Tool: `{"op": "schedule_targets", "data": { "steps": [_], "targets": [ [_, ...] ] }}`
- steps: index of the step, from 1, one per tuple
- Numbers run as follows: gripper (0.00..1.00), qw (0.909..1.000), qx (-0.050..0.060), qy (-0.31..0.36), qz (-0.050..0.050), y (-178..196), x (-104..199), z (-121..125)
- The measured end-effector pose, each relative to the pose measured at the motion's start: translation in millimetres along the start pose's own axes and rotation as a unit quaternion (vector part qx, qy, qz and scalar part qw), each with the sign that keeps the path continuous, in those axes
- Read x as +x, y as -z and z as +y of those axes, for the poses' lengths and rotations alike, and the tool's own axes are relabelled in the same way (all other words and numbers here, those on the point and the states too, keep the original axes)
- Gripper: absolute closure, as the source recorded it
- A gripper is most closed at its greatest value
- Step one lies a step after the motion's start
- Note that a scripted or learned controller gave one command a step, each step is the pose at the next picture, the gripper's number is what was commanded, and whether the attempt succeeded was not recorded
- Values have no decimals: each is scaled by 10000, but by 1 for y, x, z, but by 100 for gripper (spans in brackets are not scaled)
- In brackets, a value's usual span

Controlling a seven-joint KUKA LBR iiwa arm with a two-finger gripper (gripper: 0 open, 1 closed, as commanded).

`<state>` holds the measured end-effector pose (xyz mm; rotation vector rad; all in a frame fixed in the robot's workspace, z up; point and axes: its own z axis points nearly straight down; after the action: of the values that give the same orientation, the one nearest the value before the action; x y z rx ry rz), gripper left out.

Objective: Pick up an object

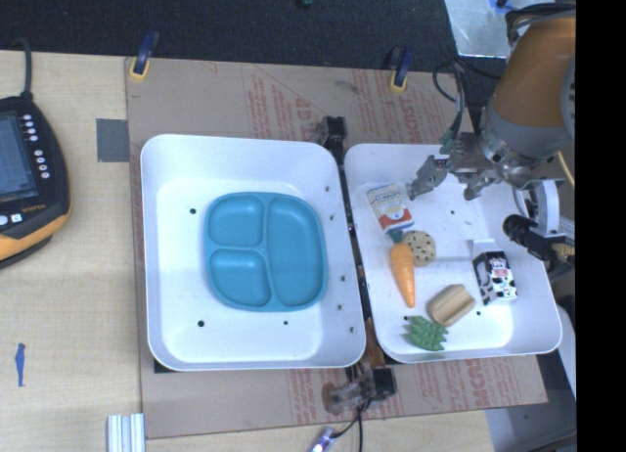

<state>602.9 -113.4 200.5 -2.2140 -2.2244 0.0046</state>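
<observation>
Tool (452, 175): hung over the far part of the right bin (528, 338), nothing seen between its fingers; open or closed, I could not tell.
Nearest candidates: a pouch (389, 207), a cookie (421, 246) and a carrot (403, 274) lay just beside its tip, loose and separate, likely for easy grasping.
Farther: bread piece (451, 304), green toy (425, 334), cow-print item (496, 277).
Left bin (176, 333): held a blue divided plate (265, 249).
</observation>
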Motion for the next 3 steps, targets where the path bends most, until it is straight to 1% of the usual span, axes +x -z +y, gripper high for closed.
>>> {"op": "schedule_targets", "data": {
  "steps": [1,2,3],
  "targets": [
    [0,10000,9,8,-9,-42,12,4],
    [0,10000,9,3,-8,-110,15,5],
    [0,10000,15,-4,-3,-109,15,0]
  ]
}}
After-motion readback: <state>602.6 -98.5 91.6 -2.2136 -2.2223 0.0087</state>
